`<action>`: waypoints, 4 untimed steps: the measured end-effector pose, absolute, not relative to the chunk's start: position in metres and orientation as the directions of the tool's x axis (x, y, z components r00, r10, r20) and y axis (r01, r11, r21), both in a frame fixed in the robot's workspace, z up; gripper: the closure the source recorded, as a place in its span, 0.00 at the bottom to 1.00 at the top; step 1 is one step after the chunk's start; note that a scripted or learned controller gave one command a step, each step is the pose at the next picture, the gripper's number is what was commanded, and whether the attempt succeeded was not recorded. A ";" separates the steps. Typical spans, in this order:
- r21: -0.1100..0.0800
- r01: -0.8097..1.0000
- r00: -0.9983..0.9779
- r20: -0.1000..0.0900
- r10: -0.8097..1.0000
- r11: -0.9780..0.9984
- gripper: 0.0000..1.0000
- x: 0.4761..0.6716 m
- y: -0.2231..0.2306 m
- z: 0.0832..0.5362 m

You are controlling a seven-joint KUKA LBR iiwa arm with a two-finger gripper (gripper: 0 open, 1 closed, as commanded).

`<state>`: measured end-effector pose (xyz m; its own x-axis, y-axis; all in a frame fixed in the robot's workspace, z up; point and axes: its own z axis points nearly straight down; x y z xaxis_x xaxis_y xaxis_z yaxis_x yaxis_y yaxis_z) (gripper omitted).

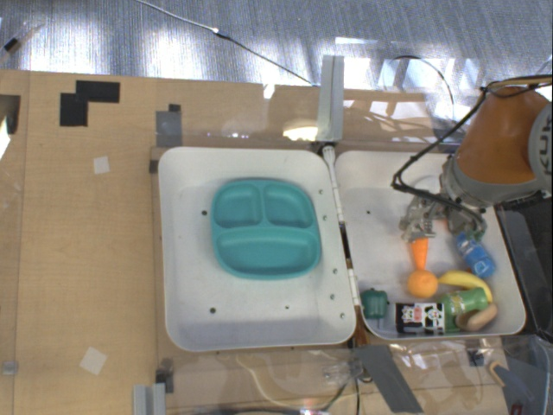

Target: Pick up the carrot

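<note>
A small orange carrot (420, 252) lies in the right bin (371, 188), pointing up and down in the view. My gripper (421, 226) hangs right over the carrot's upper end, reaching in from the right under the arm's orange band. The carrot's top meets the gripper's tip in the view, and I cannot tell whether they touch. The lower part of the carrot shows in full and rests on the bin floor.
Just below the carrot sits an orange fruit (422, 284). To its right lie a banana (467, 280), a blue bottle (474, 257) and a green can (467, 302). A black carton (420, 317) and a green cup (374, 302) line the front wall. The left bin (186, 232) holds a teal divided plate (264, 228).
</note>
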<state>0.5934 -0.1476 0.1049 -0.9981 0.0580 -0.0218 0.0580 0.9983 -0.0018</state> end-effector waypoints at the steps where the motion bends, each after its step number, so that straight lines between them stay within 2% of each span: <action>1: 0.006 0.109 -0.994 -0.018 0.109 0.994 1.00 0.561 -0.028 0.191; 2: 0.002 0.118 -0.993 -0.011 0.118 0.993 0.00 0.559 -0.034 0.187; 3: -0.001 -0.076 -0.997 -0.004 -0.076 0.997 0.00 0.530 -0.104 0.102; 4: -0.003 -0.082 -0.996 -0.019 -0.082 0.997 1.00 0.535 -0.102 0.117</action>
